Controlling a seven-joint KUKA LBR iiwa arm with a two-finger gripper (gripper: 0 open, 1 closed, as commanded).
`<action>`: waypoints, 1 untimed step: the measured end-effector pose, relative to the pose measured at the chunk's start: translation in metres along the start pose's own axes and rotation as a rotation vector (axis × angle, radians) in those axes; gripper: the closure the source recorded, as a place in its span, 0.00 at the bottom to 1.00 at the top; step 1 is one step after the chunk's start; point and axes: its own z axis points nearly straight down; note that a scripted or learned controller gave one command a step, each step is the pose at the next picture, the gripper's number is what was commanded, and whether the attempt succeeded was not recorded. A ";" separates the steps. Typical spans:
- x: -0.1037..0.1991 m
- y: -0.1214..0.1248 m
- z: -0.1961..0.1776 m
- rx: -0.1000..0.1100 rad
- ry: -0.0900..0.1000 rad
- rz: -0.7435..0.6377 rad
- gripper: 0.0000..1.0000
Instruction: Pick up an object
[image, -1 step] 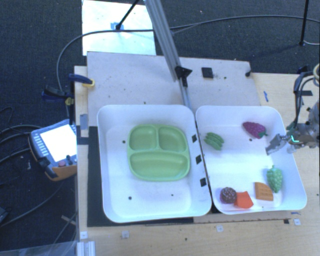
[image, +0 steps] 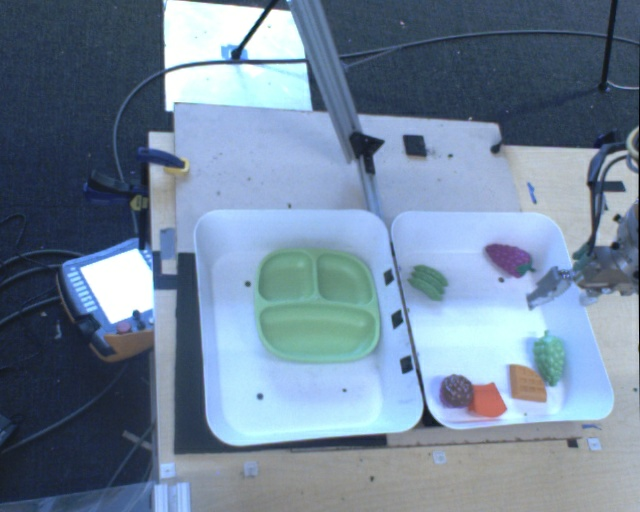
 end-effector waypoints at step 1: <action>0.003 -0.007 0.059 0.004 0.002 0.003 0.00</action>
